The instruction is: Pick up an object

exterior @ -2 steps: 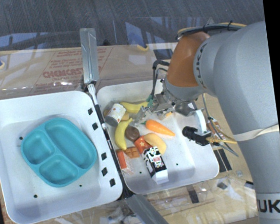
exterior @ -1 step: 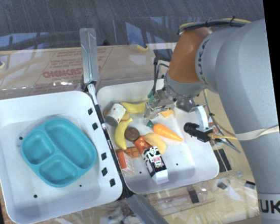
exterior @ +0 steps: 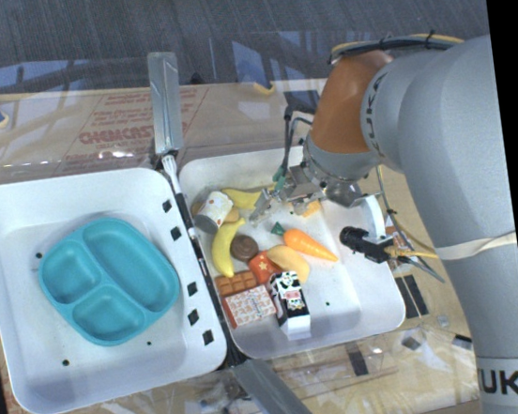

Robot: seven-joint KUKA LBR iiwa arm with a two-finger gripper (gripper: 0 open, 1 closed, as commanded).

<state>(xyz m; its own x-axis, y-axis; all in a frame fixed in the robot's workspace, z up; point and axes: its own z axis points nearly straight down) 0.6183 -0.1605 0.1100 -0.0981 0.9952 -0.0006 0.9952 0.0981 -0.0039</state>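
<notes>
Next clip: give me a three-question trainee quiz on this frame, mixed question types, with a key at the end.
1. True or false: the turquoise three-compartment plastic plate lies in the right white bin.
2. Which lies nearest the divider between the bins? A) orange toy carrot B) yellow toy banana C) black-and-white cow-print carton
3. Fill in: the grey arm's two-finger gripper is over the ____ bin.

Key: 1 false, it lies in the left white bin; 2 B; 3 right.

Plate [exterior: 108, 280] in left bin [exterior: 8, 310]
</notes>
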